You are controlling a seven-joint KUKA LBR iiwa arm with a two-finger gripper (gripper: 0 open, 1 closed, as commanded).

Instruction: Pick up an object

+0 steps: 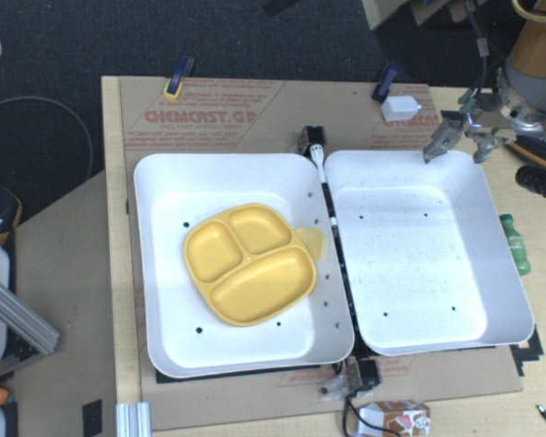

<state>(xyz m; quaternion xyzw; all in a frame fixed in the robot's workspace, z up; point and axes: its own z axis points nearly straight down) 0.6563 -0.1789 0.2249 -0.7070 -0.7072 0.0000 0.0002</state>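
A yellow divided plate (249, 263) with three compartments lies flat in the left bin (155, 208), a little right of its middle. A small yellow piece (311, 241) peeks out from under its right edge. My gripper (458, 144) hovers over the far right corner of the right bin (419, 253), well away from the plate. Its two fingers are spread apart and nothing sits between them.
A green object (515, 243) lies on the bench just outside the right bin's right wall. A white block (400, 108) and blue clamps (177, 76) sit on the cardboard behind the bins. Black clips (315, 141) join the bins at the middle.
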